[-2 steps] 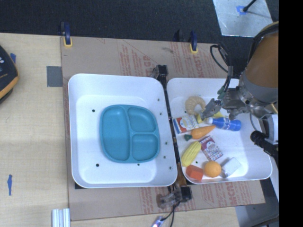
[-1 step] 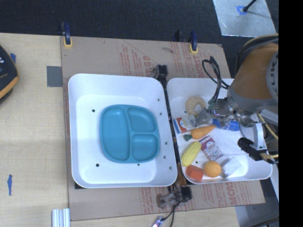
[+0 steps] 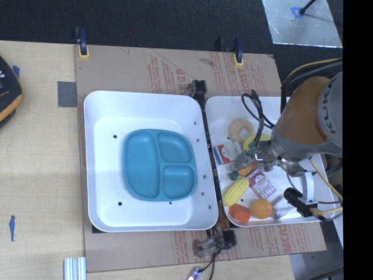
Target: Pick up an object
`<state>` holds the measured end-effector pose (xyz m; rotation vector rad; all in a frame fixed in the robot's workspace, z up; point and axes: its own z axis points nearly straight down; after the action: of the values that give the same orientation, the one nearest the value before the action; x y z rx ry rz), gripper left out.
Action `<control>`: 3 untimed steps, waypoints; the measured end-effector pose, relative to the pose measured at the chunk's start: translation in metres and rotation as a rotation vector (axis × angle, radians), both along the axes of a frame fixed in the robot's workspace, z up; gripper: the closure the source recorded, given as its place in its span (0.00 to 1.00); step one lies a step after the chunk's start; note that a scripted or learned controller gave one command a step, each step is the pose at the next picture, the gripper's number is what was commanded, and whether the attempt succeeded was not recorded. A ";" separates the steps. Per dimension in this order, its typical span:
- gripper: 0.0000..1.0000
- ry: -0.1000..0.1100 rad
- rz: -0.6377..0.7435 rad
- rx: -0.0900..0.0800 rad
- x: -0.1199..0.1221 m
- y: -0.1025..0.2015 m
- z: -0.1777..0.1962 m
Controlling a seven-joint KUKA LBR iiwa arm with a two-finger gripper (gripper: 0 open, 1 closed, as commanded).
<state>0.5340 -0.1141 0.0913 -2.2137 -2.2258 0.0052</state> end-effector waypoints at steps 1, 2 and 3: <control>0.00 -0.002 -0.001 0.000 0.072 0.016 0.001; 0.00 0.000 -0.001 0.000 0.023 -0.001 0.000; 1.00 0.002 0.003 -0.002 0.023 -0.002 0.010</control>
<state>0.5571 -0.1157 0.1017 -2.2098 -2.2296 0.0088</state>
